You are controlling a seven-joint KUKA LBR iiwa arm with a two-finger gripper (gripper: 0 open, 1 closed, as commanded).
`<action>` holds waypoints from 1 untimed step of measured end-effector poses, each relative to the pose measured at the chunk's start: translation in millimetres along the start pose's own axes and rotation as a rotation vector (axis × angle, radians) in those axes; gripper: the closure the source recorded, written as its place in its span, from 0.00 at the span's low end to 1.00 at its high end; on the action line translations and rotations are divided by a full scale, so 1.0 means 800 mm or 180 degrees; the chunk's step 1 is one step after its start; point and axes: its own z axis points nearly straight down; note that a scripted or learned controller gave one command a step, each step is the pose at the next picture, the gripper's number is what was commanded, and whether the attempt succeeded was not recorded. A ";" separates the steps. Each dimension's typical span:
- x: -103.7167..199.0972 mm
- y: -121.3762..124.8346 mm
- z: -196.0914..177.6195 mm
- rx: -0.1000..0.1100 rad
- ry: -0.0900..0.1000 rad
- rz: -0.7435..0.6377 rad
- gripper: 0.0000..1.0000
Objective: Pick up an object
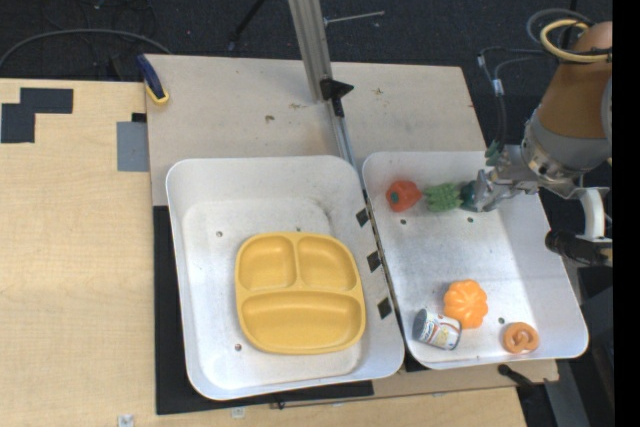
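In the right bin (530, 265) lie a red tomato-like toy (403, 195), a green leafy toy (441, 198), an orange pumpkin (465, 303), a small can on its side (438, 330) and an orange ring-shaped donut (520, 338). My gripper (478, 196) is low at the bin's far edge, just right of the green toy and close to touching it. The orange-banded wrist (572, 110) rises behind it at the right.
The left bin (200, 215) holds a yellow divided plate (299, 292). An upright aluminium post (310, 25) stands behind the bins. Black clips (372, 260) sit along the seam between the bins.
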 end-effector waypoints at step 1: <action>-0.001 0.001 -0.067 0.0001 0.0000 -0.0008 1.00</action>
